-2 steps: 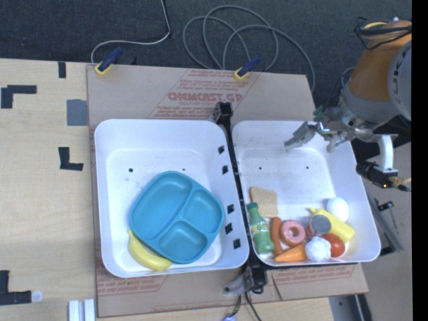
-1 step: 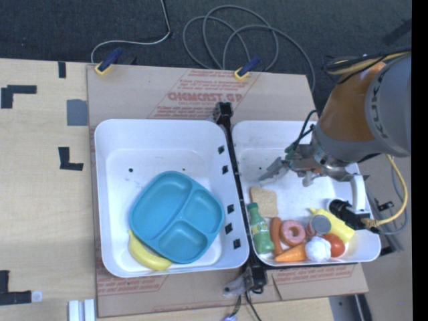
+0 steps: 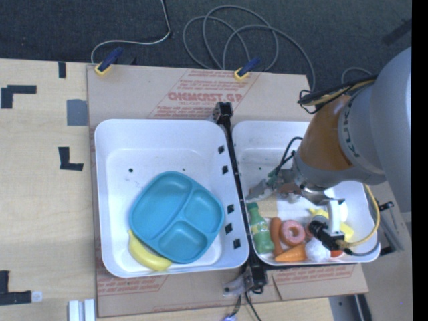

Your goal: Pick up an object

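The right bin [image 3: 257,136] holds several toy foods along its near side: a green bottle [image 3: 258,229], an orange carrot [image 3: 276,231], a pink donut [image 3: 292,232], an orange cone-shaped piece [image 3: 291,254] and a yellow piece [image 3: 340,231]. My gripper [image 3: 286,184] hangs low over the middle of this bin, just beyond the foods, mostly hidden beneath the grey arm and its orange band [image 3: 324,139]. I see nothing held in it.
In the left bin [image 3: 107,146] lies a blue divided plate [image 3: 177,216] with a yellow banana [image 3: 148,254] poking out under its near-left edge. A black divider [image 3: 231,172] runs between the bins. Cables loop on the dark floor behind the cardboard.
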{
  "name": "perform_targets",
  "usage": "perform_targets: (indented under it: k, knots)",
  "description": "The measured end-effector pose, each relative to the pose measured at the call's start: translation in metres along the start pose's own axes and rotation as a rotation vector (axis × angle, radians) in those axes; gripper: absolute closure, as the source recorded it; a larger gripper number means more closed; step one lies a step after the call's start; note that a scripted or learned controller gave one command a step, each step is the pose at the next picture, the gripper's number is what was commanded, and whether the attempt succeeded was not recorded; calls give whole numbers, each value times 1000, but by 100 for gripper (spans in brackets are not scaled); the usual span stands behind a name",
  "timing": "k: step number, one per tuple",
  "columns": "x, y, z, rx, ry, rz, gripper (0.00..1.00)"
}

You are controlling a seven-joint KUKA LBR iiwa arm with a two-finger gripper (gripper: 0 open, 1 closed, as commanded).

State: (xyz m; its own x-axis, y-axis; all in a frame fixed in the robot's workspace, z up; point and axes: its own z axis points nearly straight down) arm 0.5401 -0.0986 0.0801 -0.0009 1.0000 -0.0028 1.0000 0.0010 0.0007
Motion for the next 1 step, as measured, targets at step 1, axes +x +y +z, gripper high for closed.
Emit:
perform_targets:
  k: [1]
  knots:
    - [-1,2,-17,-4,-1,1,100]
